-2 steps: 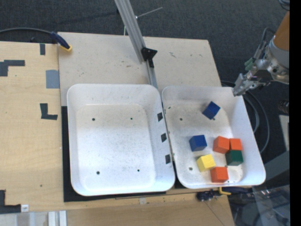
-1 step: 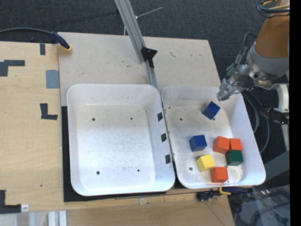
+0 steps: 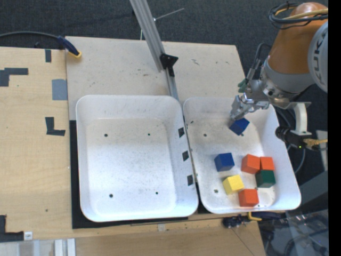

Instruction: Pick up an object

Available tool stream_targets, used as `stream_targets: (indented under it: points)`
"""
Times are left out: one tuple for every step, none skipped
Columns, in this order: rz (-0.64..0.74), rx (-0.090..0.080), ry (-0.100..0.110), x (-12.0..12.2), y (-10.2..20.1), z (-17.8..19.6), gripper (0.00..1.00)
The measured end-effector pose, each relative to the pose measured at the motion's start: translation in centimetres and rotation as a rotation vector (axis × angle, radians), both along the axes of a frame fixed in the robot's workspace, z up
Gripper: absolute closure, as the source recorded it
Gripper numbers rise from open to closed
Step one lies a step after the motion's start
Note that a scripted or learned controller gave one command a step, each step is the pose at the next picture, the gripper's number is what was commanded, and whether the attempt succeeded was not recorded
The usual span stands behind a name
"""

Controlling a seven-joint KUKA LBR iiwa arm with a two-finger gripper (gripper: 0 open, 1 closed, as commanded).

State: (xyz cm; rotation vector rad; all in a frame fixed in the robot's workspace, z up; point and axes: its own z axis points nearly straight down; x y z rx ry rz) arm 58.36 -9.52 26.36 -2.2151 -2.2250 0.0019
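Gripper (image 3: pixel 241 113) of grey metal hangs in the upper part of the right shallow white plastic bin (image 3: pixel 282 202), its fingers closed on a small blue wooden cube (image 3: pixel 239 126) just beneath them, tilted. Nearer the bin's front lie more cubes: blue (image 3: pixel 224 161), orange (image 3: pixel 250 164), green (image 3: pixel 265 178), yellow (image 3: pixel 233 184). Open floor surrounds the held cube.

Left shallow white plastic bin (image 3: pixel 85 143) with dark specks, diagonal grey metal bar (image 3: pixel 146 23) ending in black clamp (image 3: pixel 168 61), light wooden bench top (image 3: pixel 32 159) with grey tape pieces (image 3: pixel 59 89), black cable with blue-and-yellow clip (image 3: pixel 69 46), dark carpet floor (image 3: pixel 213 9).
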Motion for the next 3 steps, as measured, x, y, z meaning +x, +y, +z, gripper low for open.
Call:
stream_targets:
  points:
    - [0.001,0.001,0.0,-0.8,4.3,-0.5,1.0]
    - [0.003,0.001,0.0,-1.6,10.1,-0.3,1.0]
    - [0.002,0.001,0.001,-3.1,15.5,-1.3,1.0]
